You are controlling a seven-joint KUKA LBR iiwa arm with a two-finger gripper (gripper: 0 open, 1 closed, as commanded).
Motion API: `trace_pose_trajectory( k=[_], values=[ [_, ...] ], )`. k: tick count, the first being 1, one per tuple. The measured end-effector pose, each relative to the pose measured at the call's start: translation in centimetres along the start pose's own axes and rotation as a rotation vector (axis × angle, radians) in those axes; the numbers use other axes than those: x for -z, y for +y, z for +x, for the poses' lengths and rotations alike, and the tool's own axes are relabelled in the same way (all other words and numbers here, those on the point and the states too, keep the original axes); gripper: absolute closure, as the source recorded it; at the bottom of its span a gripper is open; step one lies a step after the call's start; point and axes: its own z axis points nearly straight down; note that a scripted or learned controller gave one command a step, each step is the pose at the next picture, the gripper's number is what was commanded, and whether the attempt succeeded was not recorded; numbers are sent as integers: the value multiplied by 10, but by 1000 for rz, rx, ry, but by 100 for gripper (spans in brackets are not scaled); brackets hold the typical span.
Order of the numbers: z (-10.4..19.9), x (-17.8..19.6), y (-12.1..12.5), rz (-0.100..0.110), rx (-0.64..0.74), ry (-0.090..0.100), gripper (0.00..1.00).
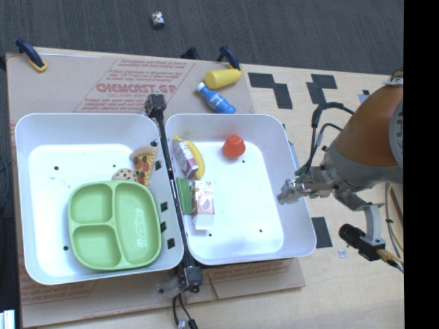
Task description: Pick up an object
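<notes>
Camera view. The arm is reaching in from the right, and the gripper [288, 193] is sitting at the right wall of the right bin [296, 184], low over the rim. Nothing is showing between its fingers; whether they are spread or pressed together I cannot tell at this size.

Candidate objects are all lying to the gripper's left, across the bin's bare floor. The red ball [234, 147] is sitting up and to the left of it, standing apart from the rest and nearest. Further left, against the divider, a banana [193, 157] is lying with its long axis running roughly top to bottom of the view, touching a dark packet [184, 160]. Below them a small carton [204, 202] and a green strip [184, 188] are lying, long axes likewise along the divider.

The left bin [27, 184] is holding a green divided tray [114, 225], a pizza-slice toy [143, 164] and a cookie [123, 175].

Writing: the cardboard sheet [123, 81] under the bins is reading "CHEMCAST GP" in red; the smaller lines are too fine to read.

Judgement: the ball is looking the cleanest pick.
</notes>
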Motion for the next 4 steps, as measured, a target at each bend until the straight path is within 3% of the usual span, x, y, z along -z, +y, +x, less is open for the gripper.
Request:
trace_pose_trajectory(
  k=[1, 4],
  values=[
    [1, -22, -1, 5, 2, 1, 100],
    [0, -7, 0, 0, 1, -1, 100]
  ],
)
